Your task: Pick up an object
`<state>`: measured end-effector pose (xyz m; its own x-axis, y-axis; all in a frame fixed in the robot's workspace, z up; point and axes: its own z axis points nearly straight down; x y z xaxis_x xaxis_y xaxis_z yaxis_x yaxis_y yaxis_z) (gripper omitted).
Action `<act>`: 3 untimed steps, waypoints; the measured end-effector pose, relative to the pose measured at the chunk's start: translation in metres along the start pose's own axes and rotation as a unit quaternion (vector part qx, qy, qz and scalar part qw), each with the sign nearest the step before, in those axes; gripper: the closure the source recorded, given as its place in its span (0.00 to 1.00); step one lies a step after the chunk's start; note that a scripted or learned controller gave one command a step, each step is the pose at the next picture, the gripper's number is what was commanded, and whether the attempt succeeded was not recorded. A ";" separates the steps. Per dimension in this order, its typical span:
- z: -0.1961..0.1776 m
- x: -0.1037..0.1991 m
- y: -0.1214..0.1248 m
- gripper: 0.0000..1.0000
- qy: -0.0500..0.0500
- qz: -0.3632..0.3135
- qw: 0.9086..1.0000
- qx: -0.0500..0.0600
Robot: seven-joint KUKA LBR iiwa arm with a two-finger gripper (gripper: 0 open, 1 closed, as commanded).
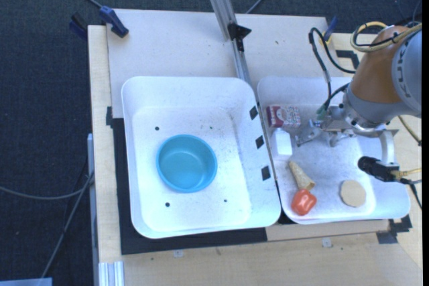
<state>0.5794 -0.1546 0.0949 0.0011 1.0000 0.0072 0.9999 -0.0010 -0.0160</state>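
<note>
Bench [167, 43] | right bin [335, 207]: gripper [320, 132] above, near carton [283, 116]

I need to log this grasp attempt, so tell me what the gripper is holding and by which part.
Cannot be told. The gripper hangs over the right bin, near the red-and-white carton and the small white block, but the view shows nothing clearly between its jaws.

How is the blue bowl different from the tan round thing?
The bowl is blue; the disc is tan. The bowl is much bigger and hollow, open upward; the disc is small and looks flat. The bowl sits in the left bin; the disc lies in the right bin. Both are round.
</note>
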 end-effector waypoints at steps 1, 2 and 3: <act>-0.017 0.000 0.002 1.00 0.000 0.000 1.000 -0.004; -0.082 -0.005 0.007 1.00 -0.004 -0.001 1.000 -0.012; -0.150 -0.003 0.008 1.00 -0.004 -0.001 1.000 -0.012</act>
<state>0.5896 -0.1583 0.2445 -0.0016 1.0000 -0.0005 1.0000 0.0016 0.0089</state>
